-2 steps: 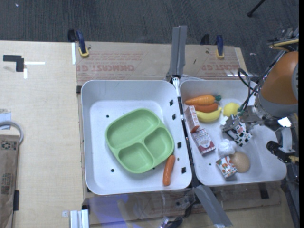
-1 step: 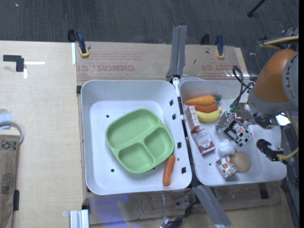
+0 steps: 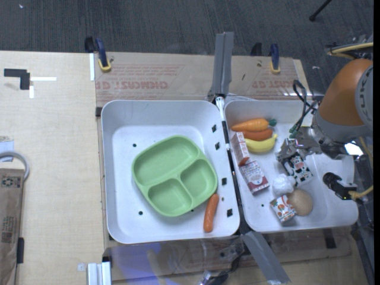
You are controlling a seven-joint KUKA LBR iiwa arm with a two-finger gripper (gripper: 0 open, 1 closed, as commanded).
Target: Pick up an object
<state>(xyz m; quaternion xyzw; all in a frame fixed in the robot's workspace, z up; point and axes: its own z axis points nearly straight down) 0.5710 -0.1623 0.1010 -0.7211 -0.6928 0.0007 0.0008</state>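
Note:
My gripper (image 3: 290,154) hangs low in the right bin (image 3: 332,218), near its middle. Right under and beside it lies a small black-and-white patterned item (image 3: 301,170). To its left lie an orange carrot (image 3: 252,125) and a yellow banana (image 3: 263,143). Two red-and-white cartons (image 3: 240,148) (image 3: 254,177) lie by the bin's left wall. In front of the gripper sit a white lump (image 3: 282,184), a tan round object (image 3: 301,202) and a small red-and-white pack (image 3: 282,210).
The left bin (image 3: 119,177) holds a green divided plate (image 3: 174,175) and an orange sausage-shaped item (image 3: 210,212) near its front right corner. The grey arm with its orange band (image 3: 347,94) comes in over the right bin's far right side. A metal divider post (image 3: 222,64) stands between the bins at the back.

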